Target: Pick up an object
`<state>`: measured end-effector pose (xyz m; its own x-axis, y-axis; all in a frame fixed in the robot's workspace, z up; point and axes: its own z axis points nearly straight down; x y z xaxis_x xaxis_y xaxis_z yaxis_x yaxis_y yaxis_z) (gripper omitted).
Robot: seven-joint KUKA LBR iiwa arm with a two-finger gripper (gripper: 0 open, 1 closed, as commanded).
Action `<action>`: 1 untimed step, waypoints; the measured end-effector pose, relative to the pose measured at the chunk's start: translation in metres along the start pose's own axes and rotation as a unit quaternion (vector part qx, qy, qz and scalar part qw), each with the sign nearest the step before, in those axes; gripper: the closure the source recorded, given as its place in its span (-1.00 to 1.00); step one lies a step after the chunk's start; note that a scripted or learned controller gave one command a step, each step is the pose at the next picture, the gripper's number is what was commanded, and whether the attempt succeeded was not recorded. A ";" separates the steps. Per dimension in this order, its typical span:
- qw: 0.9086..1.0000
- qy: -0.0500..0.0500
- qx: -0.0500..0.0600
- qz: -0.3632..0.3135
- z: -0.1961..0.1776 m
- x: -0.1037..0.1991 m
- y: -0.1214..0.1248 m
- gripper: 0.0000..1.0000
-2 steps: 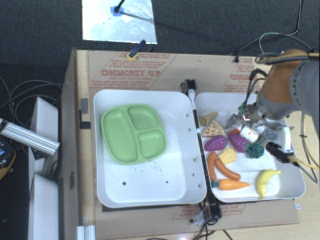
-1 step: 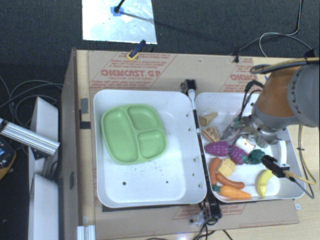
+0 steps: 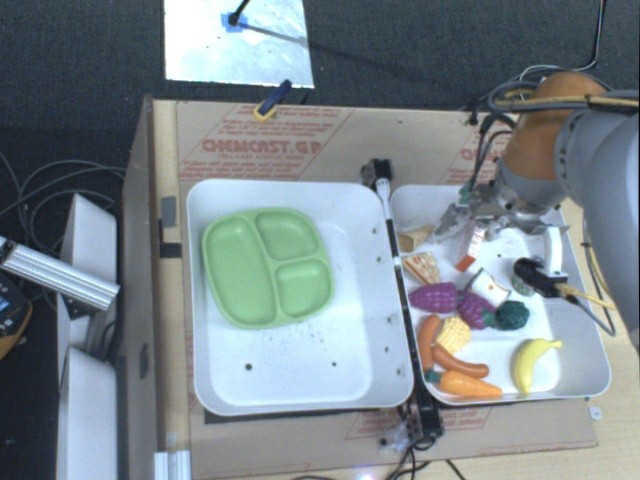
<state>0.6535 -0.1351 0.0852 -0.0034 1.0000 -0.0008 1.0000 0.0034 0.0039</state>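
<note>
Hanging low over the far part of the right bin [image 3: 598,363], the end effector [image 3: 462,223] reaches in from the right; whether it is parted or closed cannot be told, and nothing shows gripped in it. Toy food lies in that bin. Just near of the end effector is a small orange piece [image 3: 466,262], its long axis running roughly far to near; to its left lies a tan wedge [image 3: 415,238] pointing left, towards the divider. That orange piece looks the likeliest target, needing only a short drop towards the near side. Further near sit purple grapes [image 3: 436,296], corn [image 3: 452,335], a carrot [image 3: 466,387] lying left to right, and a banana [image 3: 528,362]. A green tray [image 3: 267,265] sits in the left bin [image 3: 205,368].
</note>
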 end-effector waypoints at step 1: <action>1.000 0.000 -0.002 -0.001 -0.012 0.000 0.001 1.00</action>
<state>0.6548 -0.1354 0.0969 -0.0055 1.0000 -0.0015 1.0000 0.0055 0.0080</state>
